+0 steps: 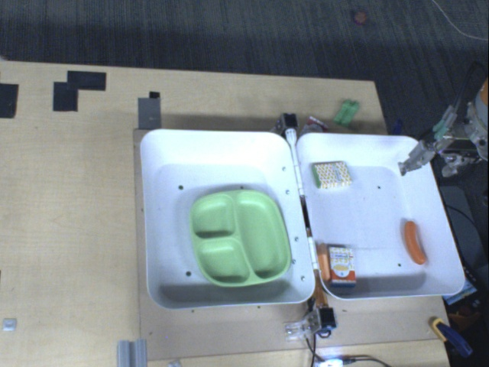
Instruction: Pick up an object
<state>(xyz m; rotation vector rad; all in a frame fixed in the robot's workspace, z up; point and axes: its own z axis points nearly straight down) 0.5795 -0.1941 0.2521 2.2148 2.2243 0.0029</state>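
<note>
The right bin (374, 205) holds a pale speckled block (331, 174) near its far left corner. An orange sausage-shaped piece (414, 241) lies by its right wall. A small orange and blue carton (341, 266) stands at its near left corner, with a slim orange item (324, 264) pressed against the carton's left side. My gripper (426, 165) hangs over the bin's far right corner, above the rim. It is open, nothing sits between its fingers, and it is well apart from every object.
A green divided plate (240, 235) lies in the left bin (164, 205). A small green object (348, 112) rests on the bench behind the bins. Cables and clips (317, 323) sit at the front edge between the bins.
</note>
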